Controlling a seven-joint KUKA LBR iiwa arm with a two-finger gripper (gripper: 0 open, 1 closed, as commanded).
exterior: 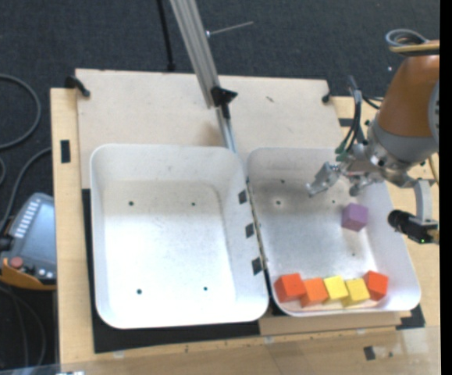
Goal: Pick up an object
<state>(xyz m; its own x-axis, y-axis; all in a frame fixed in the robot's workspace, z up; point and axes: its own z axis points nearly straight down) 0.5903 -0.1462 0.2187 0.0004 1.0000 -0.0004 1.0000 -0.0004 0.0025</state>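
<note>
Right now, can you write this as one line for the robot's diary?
gripper above right bin | purple cube lying loose | blocks along front wall | nothing picked yet

Dark carpet floor (69, 22) around my wooden bench (147, 108); black cables (7, 123) left, aluminium mast (194, 37) behind.

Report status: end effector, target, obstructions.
End effector over right bin, holding nothing. Purple cube just beside it, untouched. Orange and yellow blocks along near wall, clear of it.
</note>
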